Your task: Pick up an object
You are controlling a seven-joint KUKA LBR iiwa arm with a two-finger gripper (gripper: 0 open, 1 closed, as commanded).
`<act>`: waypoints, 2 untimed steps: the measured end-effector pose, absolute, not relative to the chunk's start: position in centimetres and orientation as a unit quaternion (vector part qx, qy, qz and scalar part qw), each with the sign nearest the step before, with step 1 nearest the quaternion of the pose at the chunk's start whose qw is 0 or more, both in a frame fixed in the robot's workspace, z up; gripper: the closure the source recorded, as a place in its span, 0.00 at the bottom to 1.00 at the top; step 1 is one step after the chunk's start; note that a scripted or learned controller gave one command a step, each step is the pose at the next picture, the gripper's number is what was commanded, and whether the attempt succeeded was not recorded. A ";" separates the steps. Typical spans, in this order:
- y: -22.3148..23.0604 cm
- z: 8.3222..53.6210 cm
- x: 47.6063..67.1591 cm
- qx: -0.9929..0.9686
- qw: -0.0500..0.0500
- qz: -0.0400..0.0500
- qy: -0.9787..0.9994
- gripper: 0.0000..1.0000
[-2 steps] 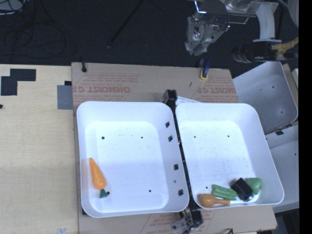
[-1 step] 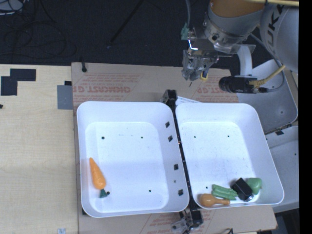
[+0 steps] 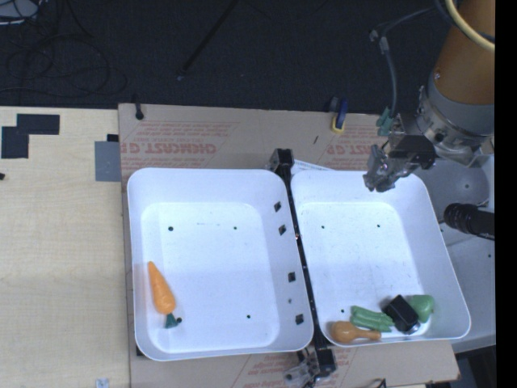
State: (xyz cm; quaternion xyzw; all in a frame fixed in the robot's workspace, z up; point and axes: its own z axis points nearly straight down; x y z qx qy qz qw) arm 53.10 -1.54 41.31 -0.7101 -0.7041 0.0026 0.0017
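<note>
An orange carrot (image 3: pixel 161 288) with a dark green top lies near the front left corner of the left bin (image 3: pixel 210 188). In the right bin (image 3: pixel 363 217), along the front wall, sit a tan pear-shaped piece (image 3: pixel 353 332), a green pod-like piece (image 3: pixel 371 319), a black block (image 3: pixel 401 314) and a green rounded piece (image 3: pixel 422 305), all close together. My gripper (image 3: pixel 380 178) hangs over the back right corner of the right bin, far from all of them, with nothing visible between its fingers.
A black divider strip (image 3: pixel 292 253) runs between the two bins. Cardboard (image 3: pixel 210 140) lies under the bins. A blue and yellow clip (image 3: pixel 340 115) stands at the cardboard's far edge. Cables trail over the dark floor behind.
</note>
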 end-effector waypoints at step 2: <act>-5.4 33.7 61.9 -0.709 0.002 0.004 -0.706 1.00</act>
